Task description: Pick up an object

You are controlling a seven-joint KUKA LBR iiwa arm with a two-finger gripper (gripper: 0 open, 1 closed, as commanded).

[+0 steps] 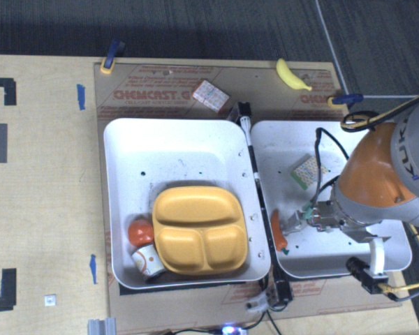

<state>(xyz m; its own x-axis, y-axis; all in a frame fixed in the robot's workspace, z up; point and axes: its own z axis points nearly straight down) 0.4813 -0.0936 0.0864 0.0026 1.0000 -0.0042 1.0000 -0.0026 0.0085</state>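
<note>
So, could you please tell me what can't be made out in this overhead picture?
- The gripper: too blurred and small in the camera view to tell its fingers' state.
- The orange ball and the small cup: partly covered by the yellow tray.
- The orange item at the right bin's left wall: too small to identify.
- The arm: cut off by the right edge.

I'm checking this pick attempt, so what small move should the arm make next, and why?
Probably ease the gripper left and down toward the orange object at the right bin's left wall: the object lies just beside it, not between its fingers.
</note>
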